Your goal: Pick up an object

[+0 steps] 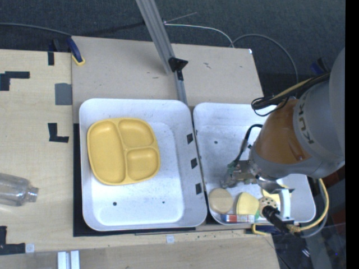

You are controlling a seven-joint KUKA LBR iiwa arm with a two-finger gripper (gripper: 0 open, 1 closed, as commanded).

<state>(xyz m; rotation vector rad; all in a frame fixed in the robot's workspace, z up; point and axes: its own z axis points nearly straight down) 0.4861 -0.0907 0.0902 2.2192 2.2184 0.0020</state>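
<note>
a yellow divided plate (123, 150) lies in the left bin (101, 212), stiff, light plastic, too broad to pinch except at its rim. in the right bin (216, 119), against the near wall, sit two small rounded things: a tan lump (220, 200) and a pale yellow piece (246, 204), likely light and smooth, best taken across the narrow width. the gripper (240, 175) hangs just above them; whether it is apart or together i cannot tell. the corner leaves little room.
</note>
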